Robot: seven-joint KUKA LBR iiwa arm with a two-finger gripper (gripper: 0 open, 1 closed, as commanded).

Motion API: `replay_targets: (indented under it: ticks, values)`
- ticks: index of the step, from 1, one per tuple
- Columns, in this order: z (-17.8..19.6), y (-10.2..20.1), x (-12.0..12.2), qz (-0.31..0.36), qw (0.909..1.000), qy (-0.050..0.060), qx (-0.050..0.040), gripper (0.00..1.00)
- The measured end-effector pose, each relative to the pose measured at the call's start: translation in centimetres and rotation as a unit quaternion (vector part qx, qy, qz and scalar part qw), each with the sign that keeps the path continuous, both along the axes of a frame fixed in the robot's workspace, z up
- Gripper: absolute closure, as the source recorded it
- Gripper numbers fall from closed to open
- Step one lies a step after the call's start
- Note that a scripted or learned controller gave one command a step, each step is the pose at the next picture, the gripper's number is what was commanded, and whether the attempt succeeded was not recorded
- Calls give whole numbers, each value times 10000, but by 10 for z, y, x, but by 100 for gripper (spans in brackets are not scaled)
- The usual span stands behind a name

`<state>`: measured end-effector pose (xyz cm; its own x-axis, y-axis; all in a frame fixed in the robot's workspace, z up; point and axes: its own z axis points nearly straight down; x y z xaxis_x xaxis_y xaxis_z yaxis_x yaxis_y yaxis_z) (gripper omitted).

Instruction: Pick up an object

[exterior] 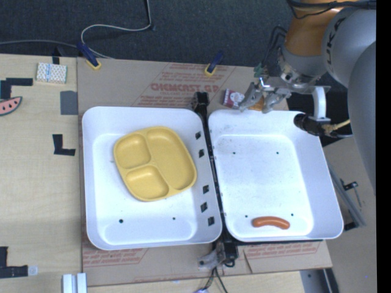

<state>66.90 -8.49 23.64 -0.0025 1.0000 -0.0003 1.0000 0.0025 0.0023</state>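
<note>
Two shallow white plastic bins with rounded corners are seated side by side on a sheet of brown cardboard (177, 90) printed with red lettering.

The left bin (98, 163) holds a yellow plate (154, 162), smooth and matte, roughly square with rounded corners, divided into three compartments and turned at an angle to the bin walls.

The floor of the right bin (275, 163) is speckled with fine dark marks. A small sausage (270, 223), orange-red, glossy and slightly curved, is seen lying near the front wall of this bin, well apart from the arm.

The gripper (263, 97), of bare metal, is positioned over the far rim of the right bin, below the orange band. Its fingers are seen slightly apart, with nothing between them.
</note>
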Motion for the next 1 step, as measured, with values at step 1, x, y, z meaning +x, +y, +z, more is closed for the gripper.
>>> replay_targets:
  ticks: [1]
  values:
    - [-25, 70, -1, 1, 10000, 17, 6, 100]
